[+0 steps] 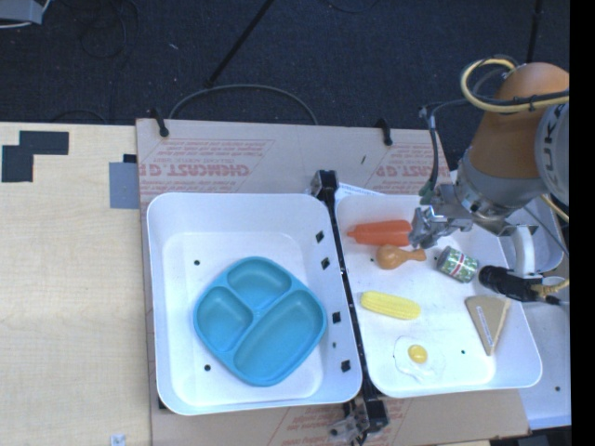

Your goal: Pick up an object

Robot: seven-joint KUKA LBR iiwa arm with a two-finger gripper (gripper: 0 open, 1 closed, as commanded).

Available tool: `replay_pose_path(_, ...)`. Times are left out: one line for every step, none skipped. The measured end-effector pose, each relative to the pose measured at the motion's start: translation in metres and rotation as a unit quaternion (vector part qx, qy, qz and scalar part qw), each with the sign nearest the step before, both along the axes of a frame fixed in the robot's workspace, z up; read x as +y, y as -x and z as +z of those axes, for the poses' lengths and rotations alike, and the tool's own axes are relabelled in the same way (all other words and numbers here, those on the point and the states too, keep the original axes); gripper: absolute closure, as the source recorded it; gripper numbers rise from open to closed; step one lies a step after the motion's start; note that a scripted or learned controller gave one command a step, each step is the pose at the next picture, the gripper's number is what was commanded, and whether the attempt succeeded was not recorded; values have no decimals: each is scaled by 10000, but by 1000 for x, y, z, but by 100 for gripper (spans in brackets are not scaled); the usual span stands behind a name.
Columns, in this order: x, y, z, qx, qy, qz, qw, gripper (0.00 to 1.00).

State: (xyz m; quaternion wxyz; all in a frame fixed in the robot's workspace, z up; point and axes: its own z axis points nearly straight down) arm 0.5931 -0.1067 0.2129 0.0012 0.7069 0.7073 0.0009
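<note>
Gripper [423,228] low in right bin [521,365], upper part, just right of carrot [378,233] and above orange pear-shaped toy [398,257], jaw state can't tell; can [457,265], corn [390,306], egg [416,355], wedge [489,320] nearby; blue plate [259,320] in left bin [177,221]

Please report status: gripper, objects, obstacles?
Gripper low in right white bin, beside orange toy carrot. Nothing visibly held. Small orange pear-shaped toy close below.
</note>
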Motion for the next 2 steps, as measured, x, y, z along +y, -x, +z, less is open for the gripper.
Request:
replay_pose_path(56, 18, -5, 40, -14, 16, 10000, 100)
replay_pose_path(111, 38, -6, 43, -16, 16, 10000, 100)
